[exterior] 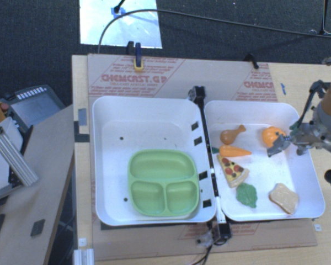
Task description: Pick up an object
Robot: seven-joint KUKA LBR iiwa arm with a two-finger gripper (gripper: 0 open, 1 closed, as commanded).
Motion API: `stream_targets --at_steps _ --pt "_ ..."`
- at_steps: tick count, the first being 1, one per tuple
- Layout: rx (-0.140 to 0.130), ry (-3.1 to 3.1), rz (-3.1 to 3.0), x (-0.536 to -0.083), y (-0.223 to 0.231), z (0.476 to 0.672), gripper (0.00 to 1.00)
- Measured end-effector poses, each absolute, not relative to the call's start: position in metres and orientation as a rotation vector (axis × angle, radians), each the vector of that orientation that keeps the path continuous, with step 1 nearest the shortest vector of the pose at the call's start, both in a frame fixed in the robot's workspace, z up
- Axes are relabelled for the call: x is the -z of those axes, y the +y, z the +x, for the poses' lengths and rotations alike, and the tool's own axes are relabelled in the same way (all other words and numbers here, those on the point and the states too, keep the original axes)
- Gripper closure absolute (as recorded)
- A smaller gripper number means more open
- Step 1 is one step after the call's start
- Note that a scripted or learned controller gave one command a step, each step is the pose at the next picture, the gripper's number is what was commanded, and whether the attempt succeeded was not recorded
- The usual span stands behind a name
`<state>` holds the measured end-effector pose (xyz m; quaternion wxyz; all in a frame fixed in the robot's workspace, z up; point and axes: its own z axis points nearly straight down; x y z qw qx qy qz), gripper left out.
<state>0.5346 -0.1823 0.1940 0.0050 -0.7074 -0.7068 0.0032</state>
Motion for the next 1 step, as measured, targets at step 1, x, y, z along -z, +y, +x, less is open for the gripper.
stream_targets --at_steps 1 --pt "0.001 -2.225 -2.219 -0.2011 -0.1818 0.5378 0.00"
